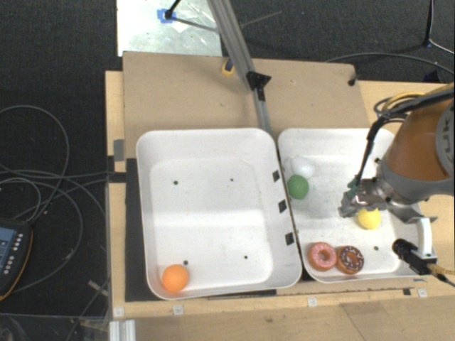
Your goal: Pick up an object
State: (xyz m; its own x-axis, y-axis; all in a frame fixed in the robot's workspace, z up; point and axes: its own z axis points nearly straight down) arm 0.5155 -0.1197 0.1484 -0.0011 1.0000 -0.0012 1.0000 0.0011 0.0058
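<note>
In the right bin [334,144] my gripper [357,203] hangs low over a yellow ball [370,219], which lies just below and right of the fingertips. A green ball [298,187] and a white ball [303,167] sit near that bin's left wall. A pink doughnut [322,256] and a brown doughnut [350,259] lie side by side at its front edge. An orange ball [175,278] rests in the front left corner of the left bin [206,148].
The grey arm with its orange band [419,148] covers the right bin's right side. A slanted metal pole [238,41] reaches down to the gap between the bins. Cables [35,190] and a handheld pendant [11,251] lie on the floor to the left.
</note>
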